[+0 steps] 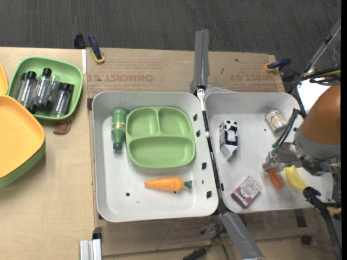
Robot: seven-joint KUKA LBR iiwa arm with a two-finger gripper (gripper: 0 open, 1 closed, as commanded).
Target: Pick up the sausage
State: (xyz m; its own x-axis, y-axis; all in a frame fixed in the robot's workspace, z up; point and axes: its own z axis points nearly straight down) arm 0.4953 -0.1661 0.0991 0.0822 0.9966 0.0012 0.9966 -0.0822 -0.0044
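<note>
The sausage (276, 180) is a small orange-red piece lying in the right bin (246, 112), near that bin's right front. My gripper (271, 165) hangs low just above the sausage's upper end, reaching in from the right; part of the sausage is hidden under it. I cannot tell whether the gripper touches the sausage. A yellow banana (295, 177) lies right beside the sausage on its right, partly under the arm's wrist (320, 129).
The right bin also holds a black-and-white carton (229, 138), a small can (275, 119) and a purple packet (246, 192). The left bin (108, 188) holds a green divided plate (160, 136), a green bottle (117, 128) and a carrot (167, 184).
</note>
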